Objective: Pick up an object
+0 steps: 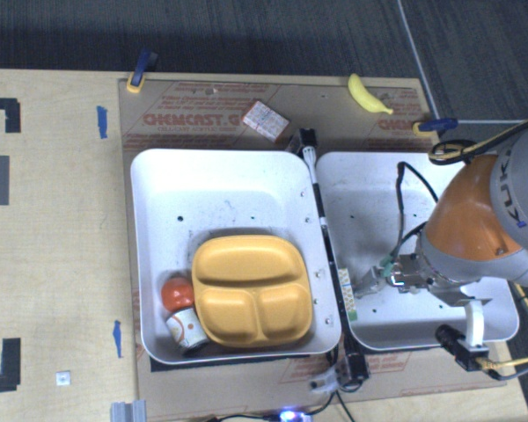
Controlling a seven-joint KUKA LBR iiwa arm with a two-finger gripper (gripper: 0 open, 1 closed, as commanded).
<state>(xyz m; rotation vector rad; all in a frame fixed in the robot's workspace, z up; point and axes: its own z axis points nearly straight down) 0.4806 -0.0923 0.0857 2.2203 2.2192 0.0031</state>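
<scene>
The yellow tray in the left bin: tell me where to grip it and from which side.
Grip the yellow tray by its far rim, coming straight down. It lies flat with its compartments facing up, so the raised rim is probably the only thin edge. The far side faces bare left bin floor, while the orange-and-white object crowds its left.

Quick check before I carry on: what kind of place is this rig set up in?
Probably a robotics lab test bench: two shallow white plastic bins sit on a taped wooden board, with a grey-and-orange robot arm reaching in.
</scene>
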